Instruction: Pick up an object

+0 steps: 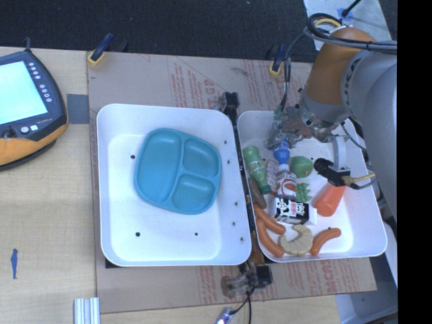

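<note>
In the camera view, the pincer (282, 135) is seen lowered over the far left part of the right bin (368, 238); whether it is spread or pressed together cannot be told. Just beneath it a small blue-capped object (281, 156) is found, beside a green bottle (255, 165) and a green ball-like piece (302, 165). Nearer the front, an orange block (329, 200), a black-and-white carton (291, 210) and sausages (268, 240) are heaped. A blue divided plate (178, 171) is laid in the left bin (111, 241) on the counter (47, 235).

Grey arm (364, 79) reaches in from right; wrist angled down; gripper (282, 137) low.
</note>
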Available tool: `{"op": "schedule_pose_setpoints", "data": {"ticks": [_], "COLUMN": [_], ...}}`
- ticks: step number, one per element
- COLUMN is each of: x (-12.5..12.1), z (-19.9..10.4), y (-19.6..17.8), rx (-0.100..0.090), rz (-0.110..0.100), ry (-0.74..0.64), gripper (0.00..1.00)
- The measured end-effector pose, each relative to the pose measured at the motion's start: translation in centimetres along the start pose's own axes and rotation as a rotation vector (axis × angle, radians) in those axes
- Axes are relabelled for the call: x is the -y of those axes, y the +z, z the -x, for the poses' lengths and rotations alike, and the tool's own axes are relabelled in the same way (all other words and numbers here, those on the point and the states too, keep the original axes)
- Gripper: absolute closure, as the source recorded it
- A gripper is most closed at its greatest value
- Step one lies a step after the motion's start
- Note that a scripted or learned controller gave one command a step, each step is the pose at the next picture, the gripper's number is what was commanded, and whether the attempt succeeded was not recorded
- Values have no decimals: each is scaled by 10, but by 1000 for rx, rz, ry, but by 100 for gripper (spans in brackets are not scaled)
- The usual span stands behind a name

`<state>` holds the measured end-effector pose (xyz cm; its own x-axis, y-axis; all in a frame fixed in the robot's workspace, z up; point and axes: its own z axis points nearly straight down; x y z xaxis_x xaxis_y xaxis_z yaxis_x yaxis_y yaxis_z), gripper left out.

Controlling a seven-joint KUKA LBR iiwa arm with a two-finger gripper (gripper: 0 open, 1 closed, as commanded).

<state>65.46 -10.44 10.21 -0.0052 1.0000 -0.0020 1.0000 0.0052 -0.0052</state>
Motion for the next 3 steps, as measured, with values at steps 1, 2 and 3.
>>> {"op": "schedule_pose_setpoints", "data": {"ticks": [1,2,3], "x": [-2,26,95], "z": [-41,-48,-118], "y": [-104,-143,-145], "rx": [-2,-3,-1], "rz": [4,1,0], "ry": [0,1,-2], "gripper": [100,100,100]}}
